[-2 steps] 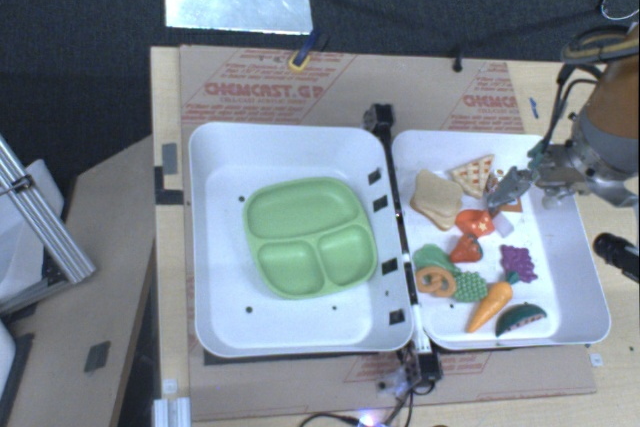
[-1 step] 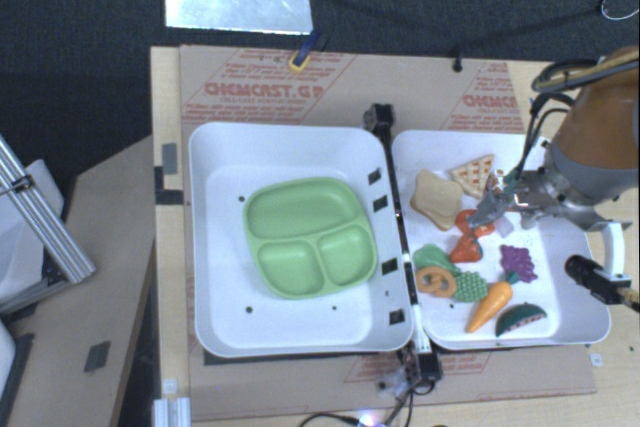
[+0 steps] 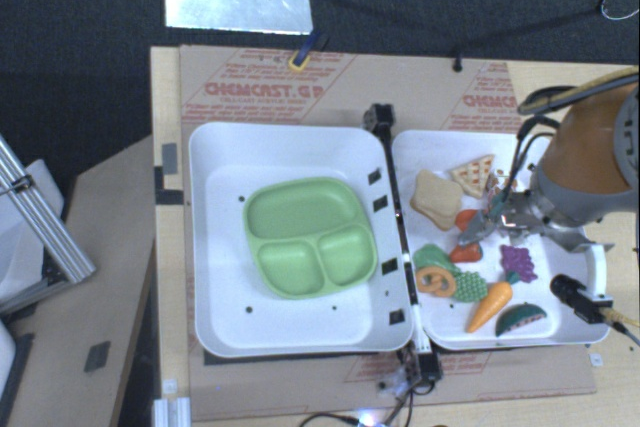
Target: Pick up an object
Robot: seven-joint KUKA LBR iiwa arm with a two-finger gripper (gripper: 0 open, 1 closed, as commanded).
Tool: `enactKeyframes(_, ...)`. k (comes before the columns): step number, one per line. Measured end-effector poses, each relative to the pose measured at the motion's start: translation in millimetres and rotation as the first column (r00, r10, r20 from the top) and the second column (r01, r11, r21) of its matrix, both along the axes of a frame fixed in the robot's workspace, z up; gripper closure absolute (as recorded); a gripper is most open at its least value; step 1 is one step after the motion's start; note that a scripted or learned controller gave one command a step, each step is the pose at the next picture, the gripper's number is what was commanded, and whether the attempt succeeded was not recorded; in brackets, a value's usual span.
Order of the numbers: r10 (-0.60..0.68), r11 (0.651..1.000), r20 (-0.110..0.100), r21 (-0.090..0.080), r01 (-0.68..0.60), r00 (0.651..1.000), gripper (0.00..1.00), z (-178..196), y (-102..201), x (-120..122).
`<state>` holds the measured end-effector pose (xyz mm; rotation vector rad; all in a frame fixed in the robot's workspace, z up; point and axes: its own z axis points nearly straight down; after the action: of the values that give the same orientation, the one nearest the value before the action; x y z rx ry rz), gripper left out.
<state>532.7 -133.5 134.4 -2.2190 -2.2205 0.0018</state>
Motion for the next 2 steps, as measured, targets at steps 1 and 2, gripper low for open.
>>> enactKeyframes(1, 0.000, 1.000, 0.001, 0.000, 0.000, 1.000, 0.00, -51.8, 0.5, 0.2)
enactKeyframes(2, 0.000, 1.000, 0.005, -0.001, 0.000, 1.000, 1.00, -38.8, 0.0, 1.3)
